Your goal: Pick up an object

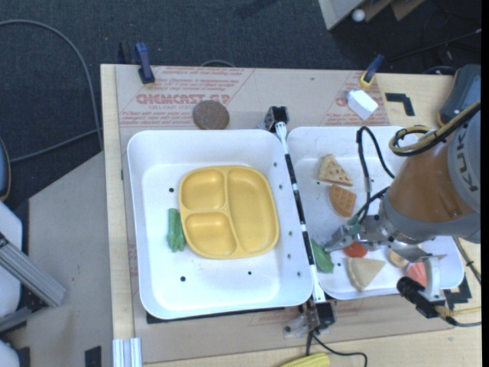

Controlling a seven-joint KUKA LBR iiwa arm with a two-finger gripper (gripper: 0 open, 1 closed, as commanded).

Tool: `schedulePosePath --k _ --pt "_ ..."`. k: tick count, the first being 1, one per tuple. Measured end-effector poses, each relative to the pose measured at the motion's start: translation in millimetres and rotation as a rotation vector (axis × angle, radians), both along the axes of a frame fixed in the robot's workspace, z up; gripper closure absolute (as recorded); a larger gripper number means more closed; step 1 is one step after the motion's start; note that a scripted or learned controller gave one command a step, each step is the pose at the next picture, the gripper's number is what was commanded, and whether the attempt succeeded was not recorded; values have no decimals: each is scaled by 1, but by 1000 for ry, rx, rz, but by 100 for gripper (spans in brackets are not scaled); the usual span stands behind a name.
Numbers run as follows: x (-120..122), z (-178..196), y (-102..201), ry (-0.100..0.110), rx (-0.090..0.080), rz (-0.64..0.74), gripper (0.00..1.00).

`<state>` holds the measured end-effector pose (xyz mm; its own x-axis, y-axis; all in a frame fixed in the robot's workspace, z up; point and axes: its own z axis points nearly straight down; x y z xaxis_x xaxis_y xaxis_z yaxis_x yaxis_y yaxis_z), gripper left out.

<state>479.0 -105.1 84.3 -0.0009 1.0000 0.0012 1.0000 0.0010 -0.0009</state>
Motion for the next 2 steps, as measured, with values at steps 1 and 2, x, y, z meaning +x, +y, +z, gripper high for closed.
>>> schedulePosePath --k 1,2 --pt "1 10 0 -3 0 -1 100" --pt "49 100 55 -2 -1 0 100"
